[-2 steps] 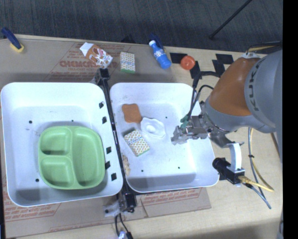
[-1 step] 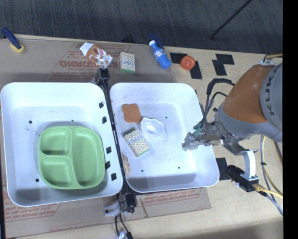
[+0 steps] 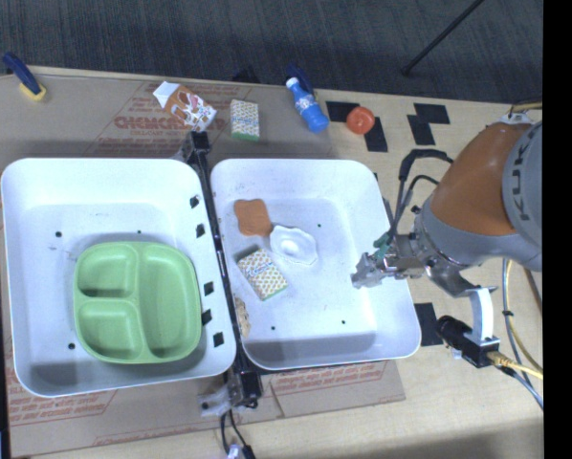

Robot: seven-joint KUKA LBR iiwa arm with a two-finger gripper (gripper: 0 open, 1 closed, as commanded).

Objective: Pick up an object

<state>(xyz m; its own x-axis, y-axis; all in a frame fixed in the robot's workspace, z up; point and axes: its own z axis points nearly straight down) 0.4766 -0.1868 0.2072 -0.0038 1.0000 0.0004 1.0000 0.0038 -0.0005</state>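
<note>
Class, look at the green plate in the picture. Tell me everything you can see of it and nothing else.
The green plate is a pale green tray with rounded corners, looking like smooth plastic. Raised ridges split it into three compartments: two smaller ones on the left, one long one on the right. It lies flat, open side up, on the floor of the left bin, toward the near edge. It touches the bin floor and no other object.

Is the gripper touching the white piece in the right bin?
Apart. The camera view shows bare bin floor between the gripper and the white piece.
</note>
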